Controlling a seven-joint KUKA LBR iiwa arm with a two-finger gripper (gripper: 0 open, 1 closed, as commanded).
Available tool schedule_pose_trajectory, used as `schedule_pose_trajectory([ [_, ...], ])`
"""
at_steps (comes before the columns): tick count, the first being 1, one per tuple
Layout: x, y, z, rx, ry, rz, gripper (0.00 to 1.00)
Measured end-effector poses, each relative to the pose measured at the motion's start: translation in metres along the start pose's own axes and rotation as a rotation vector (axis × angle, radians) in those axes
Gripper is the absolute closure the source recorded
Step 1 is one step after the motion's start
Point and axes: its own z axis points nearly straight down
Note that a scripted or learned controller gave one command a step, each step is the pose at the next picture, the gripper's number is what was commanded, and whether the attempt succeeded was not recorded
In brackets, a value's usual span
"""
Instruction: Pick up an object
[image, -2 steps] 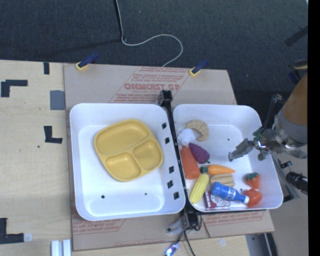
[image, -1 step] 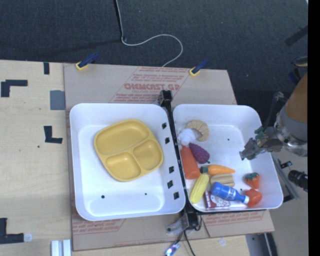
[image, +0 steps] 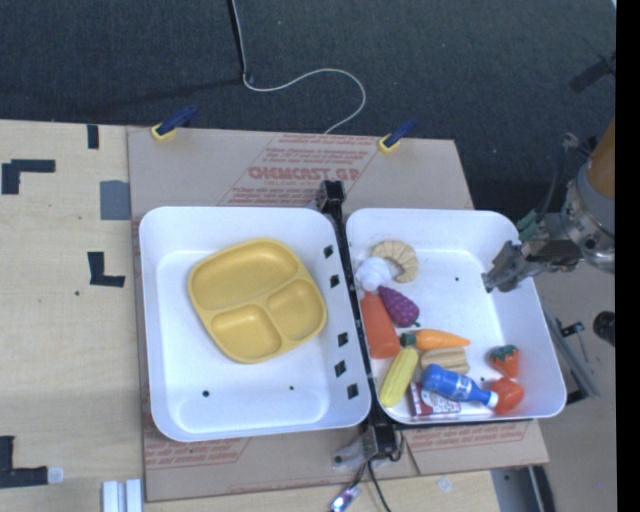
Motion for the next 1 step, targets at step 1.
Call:
schedule_pose_trajectory([
  [1, 0.0468, 0.0017, -0.104, -0.002, 0.0, 0.0, 1.0],
])
